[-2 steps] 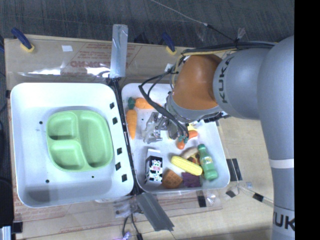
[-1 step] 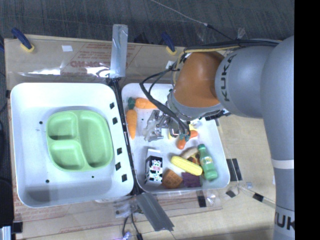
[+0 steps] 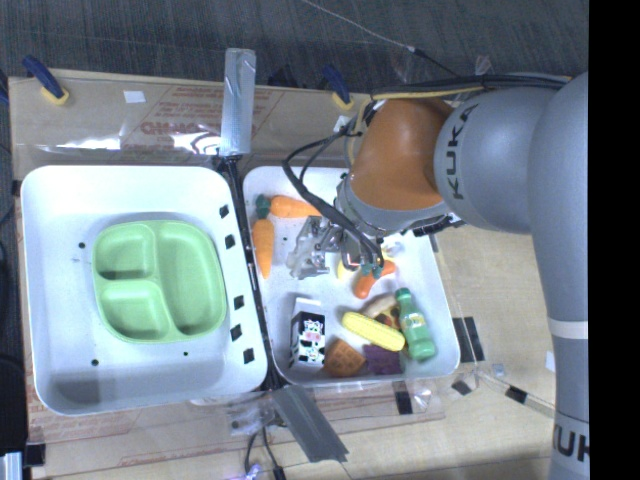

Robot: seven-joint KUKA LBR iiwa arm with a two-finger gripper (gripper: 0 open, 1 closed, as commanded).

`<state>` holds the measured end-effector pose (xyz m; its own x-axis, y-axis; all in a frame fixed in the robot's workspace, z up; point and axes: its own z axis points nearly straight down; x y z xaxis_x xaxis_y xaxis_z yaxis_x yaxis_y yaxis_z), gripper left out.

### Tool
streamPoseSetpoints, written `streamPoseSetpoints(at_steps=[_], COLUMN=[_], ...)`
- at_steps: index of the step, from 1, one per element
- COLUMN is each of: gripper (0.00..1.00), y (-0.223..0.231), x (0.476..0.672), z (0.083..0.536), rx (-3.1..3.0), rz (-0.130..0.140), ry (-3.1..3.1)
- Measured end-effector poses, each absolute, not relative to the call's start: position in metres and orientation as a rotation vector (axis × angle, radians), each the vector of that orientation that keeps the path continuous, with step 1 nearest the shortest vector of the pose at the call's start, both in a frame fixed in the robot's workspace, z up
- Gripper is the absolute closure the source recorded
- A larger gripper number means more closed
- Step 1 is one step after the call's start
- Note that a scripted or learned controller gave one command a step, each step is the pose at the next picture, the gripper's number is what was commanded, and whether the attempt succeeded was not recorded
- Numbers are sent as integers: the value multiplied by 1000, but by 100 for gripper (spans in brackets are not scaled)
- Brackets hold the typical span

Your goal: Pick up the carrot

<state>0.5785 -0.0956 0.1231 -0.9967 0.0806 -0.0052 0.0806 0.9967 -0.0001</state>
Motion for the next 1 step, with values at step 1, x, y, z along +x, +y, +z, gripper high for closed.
streamPoseSetpoints(at_steps=[1], gripper=[100], y=[-141], x=[602], z=[92], rx=[-244], rz=[-3], ry=[3130])
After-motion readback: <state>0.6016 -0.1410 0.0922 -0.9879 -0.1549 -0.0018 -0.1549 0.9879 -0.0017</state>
